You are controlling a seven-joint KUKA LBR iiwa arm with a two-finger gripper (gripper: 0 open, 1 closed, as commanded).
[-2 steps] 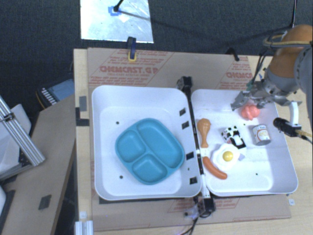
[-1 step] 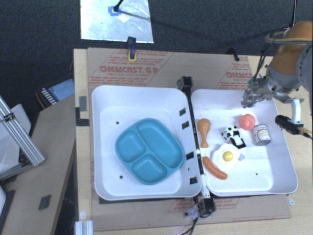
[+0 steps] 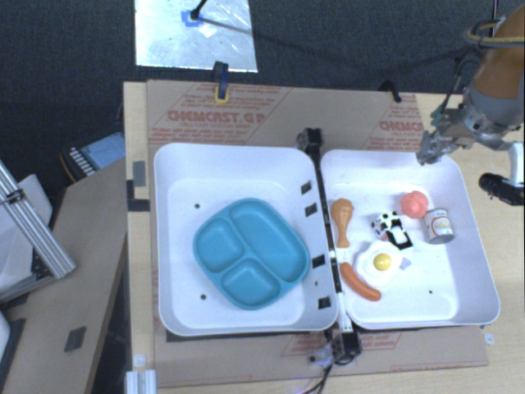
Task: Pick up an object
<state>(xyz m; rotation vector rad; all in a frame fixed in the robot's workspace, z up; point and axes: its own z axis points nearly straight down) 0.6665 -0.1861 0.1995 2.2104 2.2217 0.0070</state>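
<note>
Hand (image 3: 428, 156) hangs above far right corner of right bin (image 3: 472, 220), well apart from the toys; finger state cannot be told. Nothing lifted yet: whole pick remains. Pink ball (image 3: 415, 203) and small can (image 3: 440, 226) lie nearest. Left bin holds blue tray (image 3: 250, 253). Cardboard (image 3: 246, 113) under bins reads "CHEMCAST".

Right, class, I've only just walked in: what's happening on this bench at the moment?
A grey robot arm reaches in from the right, its pincer hanging over the far rim of the right bin, touching nothing. That bin holds a drumstick, a pink ball, a small can, a black-and-white toy, a fried egg and a sausage. A blue divided tray lies in the left bin.
</note>
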